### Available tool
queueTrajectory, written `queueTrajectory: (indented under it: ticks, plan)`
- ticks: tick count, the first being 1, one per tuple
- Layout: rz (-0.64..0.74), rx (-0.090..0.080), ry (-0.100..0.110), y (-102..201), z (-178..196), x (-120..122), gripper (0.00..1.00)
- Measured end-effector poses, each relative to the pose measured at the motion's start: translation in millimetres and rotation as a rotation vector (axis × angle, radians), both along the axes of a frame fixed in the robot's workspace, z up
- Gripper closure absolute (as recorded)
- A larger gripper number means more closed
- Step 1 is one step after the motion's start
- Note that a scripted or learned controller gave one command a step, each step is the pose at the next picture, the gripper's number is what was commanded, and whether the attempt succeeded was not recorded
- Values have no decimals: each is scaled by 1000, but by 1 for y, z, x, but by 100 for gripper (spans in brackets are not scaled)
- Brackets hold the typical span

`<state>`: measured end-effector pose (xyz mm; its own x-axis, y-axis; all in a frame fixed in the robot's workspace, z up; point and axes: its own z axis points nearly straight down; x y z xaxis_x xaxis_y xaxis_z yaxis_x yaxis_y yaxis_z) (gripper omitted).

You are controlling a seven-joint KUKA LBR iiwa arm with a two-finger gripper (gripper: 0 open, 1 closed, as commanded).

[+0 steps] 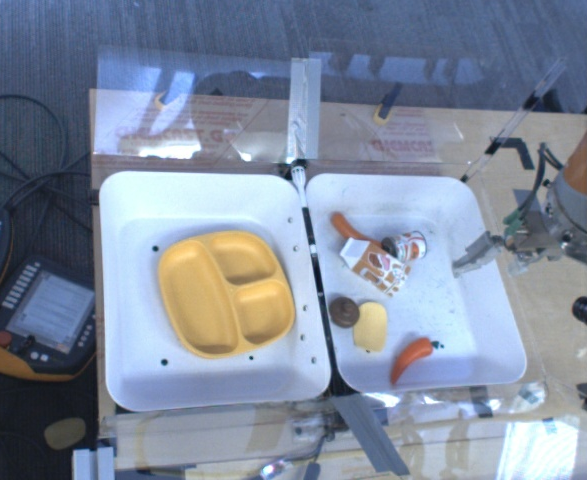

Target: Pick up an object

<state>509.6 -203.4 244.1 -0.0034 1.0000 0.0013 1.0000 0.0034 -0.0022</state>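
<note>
Tool (478,253) hangs over the right bin's (493,318) right rim, touching no object. Whether it is wide or narrow, I cannot tell.

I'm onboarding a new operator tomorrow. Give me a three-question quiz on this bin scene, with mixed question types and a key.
1. True or false: the yellow divided tray lies in the left bin.
2. Which lies nearest the right bin's front edge? A. orange carrot B. brown round piece C. small carton
3. Fill in: the end effector is over the right bin's ____ side.

Key: 1 true; 2 A; 3 right.
</note>
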Motion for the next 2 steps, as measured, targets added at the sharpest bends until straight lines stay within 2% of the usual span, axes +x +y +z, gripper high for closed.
queueTrajectory:
  ticks: [1,2]
  plan:
    - [-333,0,3,36,-119,-27,0]
    - [-476,-3,4,74,-130,30,0]
